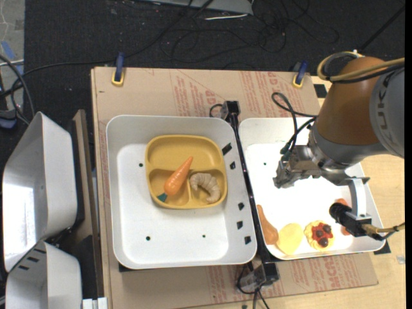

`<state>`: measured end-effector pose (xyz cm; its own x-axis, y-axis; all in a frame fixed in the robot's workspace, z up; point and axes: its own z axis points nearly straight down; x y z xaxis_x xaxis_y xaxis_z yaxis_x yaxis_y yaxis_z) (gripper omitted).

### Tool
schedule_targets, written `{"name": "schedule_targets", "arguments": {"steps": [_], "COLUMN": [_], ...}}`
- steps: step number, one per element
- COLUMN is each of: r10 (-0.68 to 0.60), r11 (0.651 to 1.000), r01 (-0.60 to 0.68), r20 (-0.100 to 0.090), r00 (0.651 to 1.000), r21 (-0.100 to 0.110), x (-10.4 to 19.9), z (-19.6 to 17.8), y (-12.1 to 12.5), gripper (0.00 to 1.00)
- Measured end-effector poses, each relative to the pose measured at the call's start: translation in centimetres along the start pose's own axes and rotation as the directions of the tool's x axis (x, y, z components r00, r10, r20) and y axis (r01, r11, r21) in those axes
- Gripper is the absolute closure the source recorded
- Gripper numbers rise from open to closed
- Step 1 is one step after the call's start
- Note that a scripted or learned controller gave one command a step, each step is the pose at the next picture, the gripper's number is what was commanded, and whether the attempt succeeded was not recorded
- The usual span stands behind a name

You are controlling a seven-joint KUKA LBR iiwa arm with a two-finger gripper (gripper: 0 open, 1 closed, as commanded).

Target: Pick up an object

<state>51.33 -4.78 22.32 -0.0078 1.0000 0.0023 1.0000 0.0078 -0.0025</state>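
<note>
My gripper [285, 177] hangs over the middle of the right bin [270, 134], above bare white floor, with nothing visibly in it. Along that bin's front edge lie an orange drumstick-shaped toy [266, 224], a pale yellow round piece [290, 237] and a yellow piece with red and dark toppings [320, 234]. In the left bin [129, 192] sits a yellow divided plate [158, 148]. It holds an orange carrot [178, 176] and a pale curled shrimp [206, 185].
The grey and orange arm [354, 114] comes in over the right bin's far right side. A dark divider with clips [239, 172] runs between the two bins. Blue and yellow clamps [118, 69] [299, 73] hold the board's back edge.
</note>
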Motion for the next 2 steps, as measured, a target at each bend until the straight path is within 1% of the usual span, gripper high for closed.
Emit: {"name": "schedule_targets", "arguments": {"steps": [1,2], "r10": [-0.002,-0.001], "r11": [1.0,1.0], "r01": [0.002,0.001], "r20": [0.0,0.0], "r00": [1.0,1.0], "r21": [-0.002,0.0], "x": [6.3,11.6], "z": [-0.1,0.7], "y": [0.0,-0.7], "gripper": [1.0,1.0]}}
